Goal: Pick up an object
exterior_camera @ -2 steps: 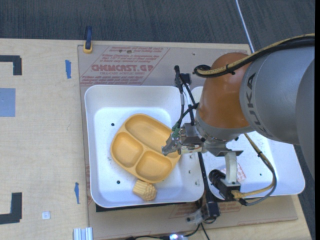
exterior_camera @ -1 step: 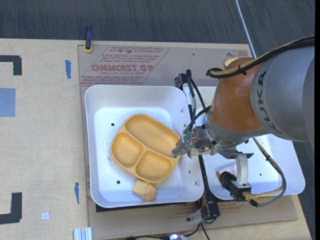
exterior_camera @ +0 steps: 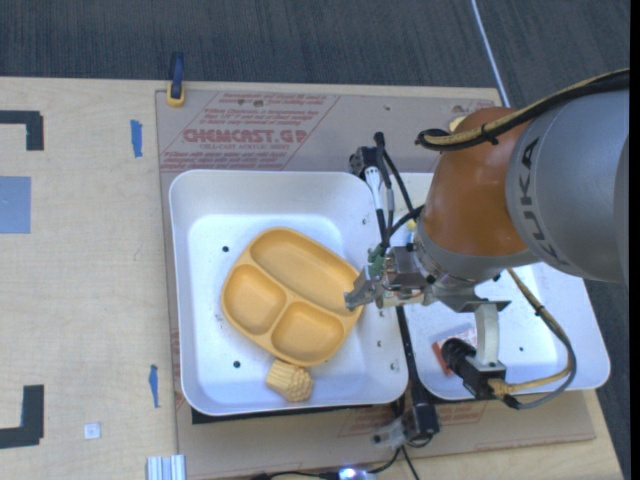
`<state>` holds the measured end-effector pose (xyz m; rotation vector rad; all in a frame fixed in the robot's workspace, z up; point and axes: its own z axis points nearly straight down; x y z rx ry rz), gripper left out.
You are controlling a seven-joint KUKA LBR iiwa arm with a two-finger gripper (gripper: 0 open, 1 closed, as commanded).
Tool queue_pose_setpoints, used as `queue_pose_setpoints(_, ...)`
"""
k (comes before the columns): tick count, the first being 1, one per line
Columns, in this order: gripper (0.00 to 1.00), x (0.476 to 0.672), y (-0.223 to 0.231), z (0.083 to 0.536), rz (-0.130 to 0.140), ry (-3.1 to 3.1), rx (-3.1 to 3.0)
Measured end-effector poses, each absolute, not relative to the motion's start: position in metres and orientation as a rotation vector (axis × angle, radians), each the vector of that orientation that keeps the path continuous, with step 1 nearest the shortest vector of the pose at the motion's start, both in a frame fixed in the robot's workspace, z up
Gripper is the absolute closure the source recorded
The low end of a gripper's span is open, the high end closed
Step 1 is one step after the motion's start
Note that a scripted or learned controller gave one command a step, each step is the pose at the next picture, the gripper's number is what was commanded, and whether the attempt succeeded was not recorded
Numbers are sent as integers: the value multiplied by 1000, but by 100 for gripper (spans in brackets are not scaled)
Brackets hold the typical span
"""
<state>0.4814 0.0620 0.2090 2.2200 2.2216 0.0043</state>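
A yellow three-compartment plate (exterior_camera: 287, 296) lies flat in the middle of the left white bin (exterior_camera: 184, 268). A small yellow corn-cob piece (exterior_camera: 290, 379) rests against the plate's front edge, near the bin's front wall. My gripper (exterior_camera: 362, 296) reaches in from the right and is low at the plate's right rim, at or just over its edge. The grey and orange wrist above hides most of the gripper, and nothing shows between its tips.
The right white bin (exterior_camera: 590, 360) lies mostly under the arm. A small red thing (exterior_camera: 439, 349) shows on its floor beside the arm. A printed cardboard sheet (exterior_camera: 250, 128) lies behind the bins, and the wooden bench (exterior_camera: 80, 288) extends to the left.
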Motion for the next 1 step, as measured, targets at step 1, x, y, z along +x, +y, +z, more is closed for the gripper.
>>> queue_pose_setpoints(1,100,483,63,219,9,2221,2217)
